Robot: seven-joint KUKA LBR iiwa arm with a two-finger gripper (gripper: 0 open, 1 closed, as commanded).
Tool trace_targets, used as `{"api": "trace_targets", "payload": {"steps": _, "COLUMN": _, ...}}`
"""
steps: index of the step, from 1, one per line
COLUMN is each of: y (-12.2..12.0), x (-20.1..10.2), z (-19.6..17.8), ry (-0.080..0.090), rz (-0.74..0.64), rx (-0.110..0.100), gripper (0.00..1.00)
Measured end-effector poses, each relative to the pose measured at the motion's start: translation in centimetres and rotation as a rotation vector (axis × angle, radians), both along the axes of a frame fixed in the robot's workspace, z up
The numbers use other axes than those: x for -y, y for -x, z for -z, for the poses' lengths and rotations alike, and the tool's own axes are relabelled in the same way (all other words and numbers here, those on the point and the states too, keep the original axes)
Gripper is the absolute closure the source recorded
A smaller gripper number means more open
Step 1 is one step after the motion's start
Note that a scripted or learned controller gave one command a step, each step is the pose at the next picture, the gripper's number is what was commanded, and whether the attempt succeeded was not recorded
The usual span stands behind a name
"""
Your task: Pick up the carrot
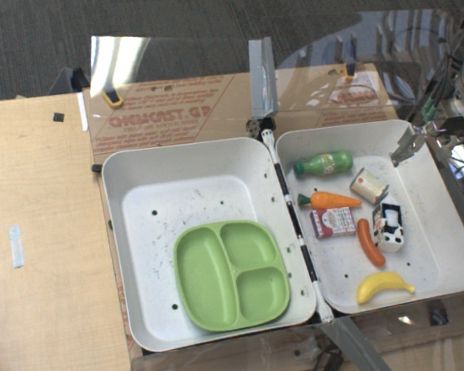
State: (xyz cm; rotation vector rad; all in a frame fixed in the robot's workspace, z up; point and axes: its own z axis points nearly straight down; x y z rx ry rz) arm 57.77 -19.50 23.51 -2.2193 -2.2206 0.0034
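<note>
A pale wood counter (37, 248) carries two shallow white bins side by side, the left bin (132, 261) touching the right bin (455, 270), with printed brown cardboard (171, 110) lying flat behind them.

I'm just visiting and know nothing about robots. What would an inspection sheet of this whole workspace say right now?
Surface: wooden bench bearing two white bins, left bin and right bin.
Job's things: carrot lying in the right bin, near its left wall, untouched.
Clutter: green bottle, red carton, sausage, banana, cow toy, small beige box; green tray in left bin.
Grippers: tool over the right bin's upper right edge, away from the carrot.
Cables: some by the arm, at right.
Surroundings: cardboard, dark floor.
</note>
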Motion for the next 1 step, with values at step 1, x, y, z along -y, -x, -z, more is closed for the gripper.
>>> {"api": "trace_targets", "payload": {"steps": 1, "y": 9.65, "x": -1.64, "z": 10.85, "ry": -0.001, "rz": 0.01, "rx": 0.0, "gripper": 0.0}}
